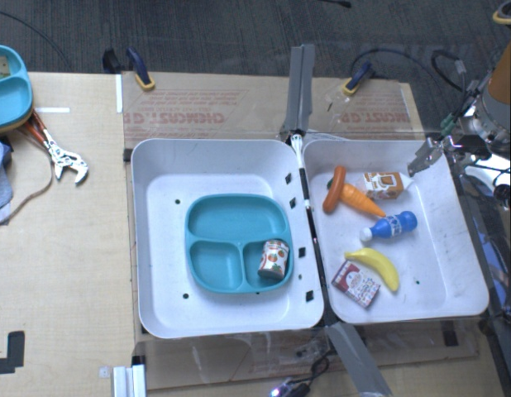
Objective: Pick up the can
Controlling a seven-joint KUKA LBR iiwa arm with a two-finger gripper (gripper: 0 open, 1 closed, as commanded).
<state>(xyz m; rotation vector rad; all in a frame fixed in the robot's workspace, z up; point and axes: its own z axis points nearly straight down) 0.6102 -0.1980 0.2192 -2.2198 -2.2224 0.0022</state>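
Can (274, 260) lies in the lower-right compartment of the teal divided tray (231, 213) in the left bin (152, 246), well apart from the tool (425, 157), which hangs over the right bin's (454, 296) upper-right rim; whether it is spread cannot be told.

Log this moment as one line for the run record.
can: lying in teal tray, left bin | gripper: over right bin's far edge, apart from can
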